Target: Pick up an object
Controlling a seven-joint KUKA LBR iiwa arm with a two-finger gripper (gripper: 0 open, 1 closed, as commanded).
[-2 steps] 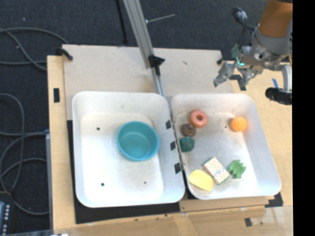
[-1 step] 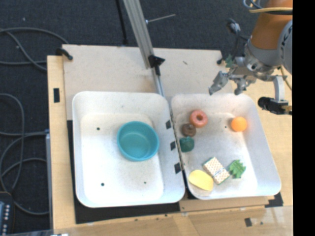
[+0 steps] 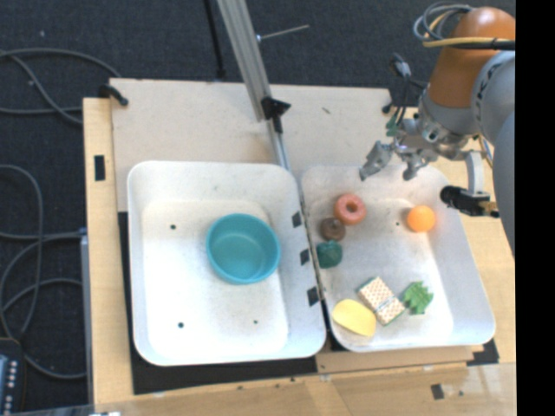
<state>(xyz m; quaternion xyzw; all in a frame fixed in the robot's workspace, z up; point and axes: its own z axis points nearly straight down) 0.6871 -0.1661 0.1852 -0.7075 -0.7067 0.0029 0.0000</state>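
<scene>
We see a teal bowl [image 3: 244, 248] in the white left bin [image 3: 156, 319]. In the white right bin [image 3: 460, 293] lie a pink ring [image 3: 350, 208], an orange ball [image 3: 421, 219], a brown piece [image 3: 332, 228], a dark green piece [image 3: 329, 253], a yellow piece [image 3: 354, 317], a checkered block [image 3: 381, 299] and a bright green piece [image 3: 417, 297]. The arm [image 3: 473, 59] is grey with an orange band.

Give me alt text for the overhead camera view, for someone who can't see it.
A grey robot arm's open claw hovers above the far edge of the right white bin, holding nothing. That bin holds a pink ring, an orange ball, a yellow piece and other small items; the left bin holds a teal bowl.
</scene>
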